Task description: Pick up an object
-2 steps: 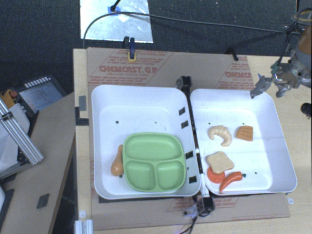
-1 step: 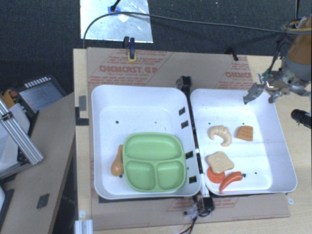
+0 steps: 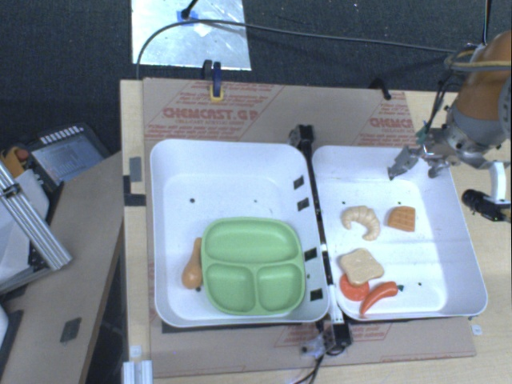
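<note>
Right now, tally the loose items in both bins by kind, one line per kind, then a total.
Green divided plate: 1
Drumstick-shaped toy: 1
Croissant: 1
Waffle piece: 1
Bread slice: 1
Red pepper-like piece: 1
Red-orange round piece under the bread: 1
Total: 7

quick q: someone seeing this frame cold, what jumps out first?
Probably the green divided tray filling the front of the left bin, with a tan drumstick-like toy beside it. Next, the toy food in the right bin: croissant, waffle piece, bread slice, red pepper. The gripper hovers at that bin's far edge.
</note>
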Action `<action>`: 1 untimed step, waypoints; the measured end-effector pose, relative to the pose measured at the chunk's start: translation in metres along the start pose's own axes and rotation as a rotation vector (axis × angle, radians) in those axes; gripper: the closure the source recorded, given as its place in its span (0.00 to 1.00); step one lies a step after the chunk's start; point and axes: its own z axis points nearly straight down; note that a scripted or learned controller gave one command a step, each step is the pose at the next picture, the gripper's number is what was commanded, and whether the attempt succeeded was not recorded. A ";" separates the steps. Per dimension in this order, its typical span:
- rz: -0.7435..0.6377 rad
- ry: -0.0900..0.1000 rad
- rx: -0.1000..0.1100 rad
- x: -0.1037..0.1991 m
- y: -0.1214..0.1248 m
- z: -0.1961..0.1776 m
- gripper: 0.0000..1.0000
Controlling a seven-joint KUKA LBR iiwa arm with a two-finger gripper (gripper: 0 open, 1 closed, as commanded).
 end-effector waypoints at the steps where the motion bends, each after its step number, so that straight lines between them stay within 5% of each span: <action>1: 0.000 -0.001 -0.001 0.000 0.001 0.041 0.00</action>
